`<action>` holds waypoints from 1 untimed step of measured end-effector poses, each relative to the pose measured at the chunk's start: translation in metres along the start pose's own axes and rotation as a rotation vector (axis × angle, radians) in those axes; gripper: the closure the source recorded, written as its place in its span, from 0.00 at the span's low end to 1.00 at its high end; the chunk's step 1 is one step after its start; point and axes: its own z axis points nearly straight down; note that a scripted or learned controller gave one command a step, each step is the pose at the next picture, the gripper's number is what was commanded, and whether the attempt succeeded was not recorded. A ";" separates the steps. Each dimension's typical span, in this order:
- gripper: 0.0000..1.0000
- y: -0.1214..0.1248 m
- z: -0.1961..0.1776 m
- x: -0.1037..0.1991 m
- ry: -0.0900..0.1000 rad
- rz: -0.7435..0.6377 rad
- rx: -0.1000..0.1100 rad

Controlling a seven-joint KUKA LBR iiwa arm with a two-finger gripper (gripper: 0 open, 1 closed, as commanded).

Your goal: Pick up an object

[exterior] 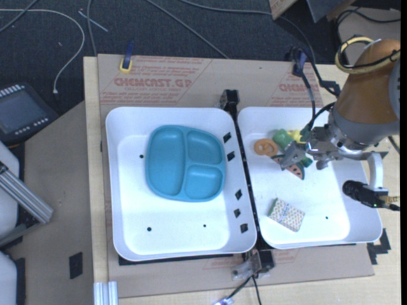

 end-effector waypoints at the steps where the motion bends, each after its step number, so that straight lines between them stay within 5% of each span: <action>1: 0.00 0.003 -0.006 0.000 -0.002 -0.002 -0.013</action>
